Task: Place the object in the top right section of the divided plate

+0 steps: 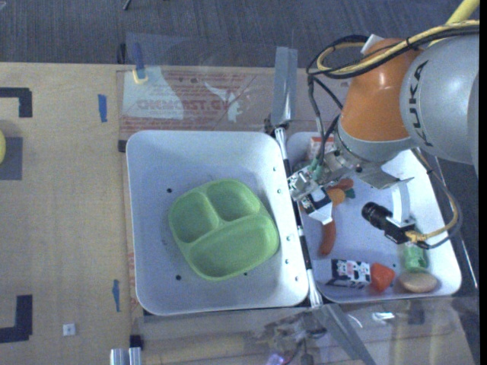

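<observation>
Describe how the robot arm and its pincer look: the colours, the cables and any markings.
The arm is glossy grey with rounded shells and a wide orange band above the wrist. Black letters reading KUKA run along the grey shell. Yellow and black cables loop over the orange part, and one more yellow cable trails near the lower right. The pincer is a small block of metal and black parts with white labels.

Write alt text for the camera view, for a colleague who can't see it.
A grey and orange KUKA arm reaches from the right into the right bin, its gripper low over small items near an orange sausage-shaped piece. In the left bin sits a green divided plate with nothing in its sections.
</observation>
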{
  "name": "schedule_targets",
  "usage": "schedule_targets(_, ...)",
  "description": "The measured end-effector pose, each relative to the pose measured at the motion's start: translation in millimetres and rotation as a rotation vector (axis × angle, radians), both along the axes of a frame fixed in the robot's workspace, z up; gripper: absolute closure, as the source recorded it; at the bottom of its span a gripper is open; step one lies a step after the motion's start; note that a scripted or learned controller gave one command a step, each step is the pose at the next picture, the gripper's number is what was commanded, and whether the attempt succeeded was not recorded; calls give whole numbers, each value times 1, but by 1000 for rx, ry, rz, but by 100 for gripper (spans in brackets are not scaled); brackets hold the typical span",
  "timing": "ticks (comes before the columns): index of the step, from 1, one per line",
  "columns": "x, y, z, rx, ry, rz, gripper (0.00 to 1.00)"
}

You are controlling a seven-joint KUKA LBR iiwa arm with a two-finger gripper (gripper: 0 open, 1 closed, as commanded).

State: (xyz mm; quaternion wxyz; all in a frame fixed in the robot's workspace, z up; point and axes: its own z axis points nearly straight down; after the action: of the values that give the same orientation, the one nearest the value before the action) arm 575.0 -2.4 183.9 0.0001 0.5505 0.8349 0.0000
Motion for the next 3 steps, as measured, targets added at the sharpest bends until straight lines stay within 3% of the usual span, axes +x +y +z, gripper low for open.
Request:
schedule_targets(1, -3, 70, 0, -1, 1, -95, 100)
schedule_targets(2, 72, 82, 50, -1, 1, -130, 100)
schedule_targets(3, 91, 99, 13, -2, 2, -546, 100)
